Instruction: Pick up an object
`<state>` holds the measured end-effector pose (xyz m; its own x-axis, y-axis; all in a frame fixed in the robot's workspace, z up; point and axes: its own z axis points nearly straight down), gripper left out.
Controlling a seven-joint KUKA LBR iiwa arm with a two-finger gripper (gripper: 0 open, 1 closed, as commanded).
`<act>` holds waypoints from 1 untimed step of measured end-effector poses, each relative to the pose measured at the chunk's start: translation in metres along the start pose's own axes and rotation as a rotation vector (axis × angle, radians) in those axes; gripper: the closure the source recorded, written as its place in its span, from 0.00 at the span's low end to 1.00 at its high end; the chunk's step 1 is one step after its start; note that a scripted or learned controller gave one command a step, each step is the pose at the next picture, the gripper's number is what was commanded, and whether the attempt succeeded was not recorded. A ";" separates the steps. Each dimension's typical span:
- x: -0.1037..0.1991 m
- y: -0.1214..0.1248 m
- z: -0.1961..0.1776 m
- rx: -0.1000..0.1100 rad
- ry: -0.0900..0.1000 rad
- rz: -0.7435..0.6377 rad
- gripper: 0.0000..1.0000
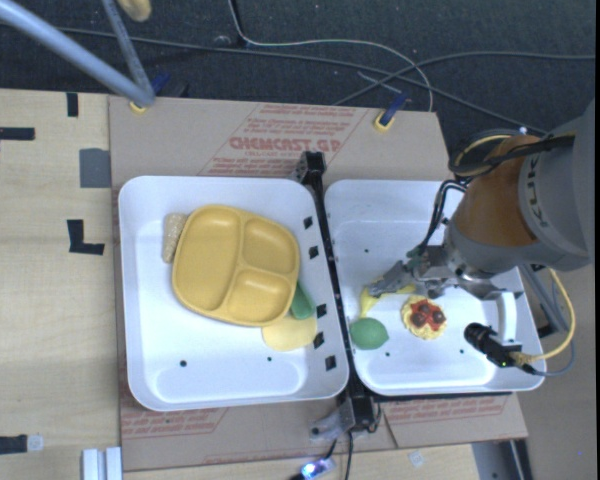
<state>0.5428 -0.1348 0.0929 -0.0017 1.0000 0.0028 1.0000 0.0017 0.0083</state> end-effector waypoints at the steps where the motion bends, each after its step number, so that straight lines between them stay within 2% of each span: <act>1: 0.003 0.003 -0.015 -0.007 0.003 -0.004 1.00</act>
<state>0.5459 -0.1321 0.1078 -0.0054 1.0000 0.0061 0.9999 0.0053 0.0150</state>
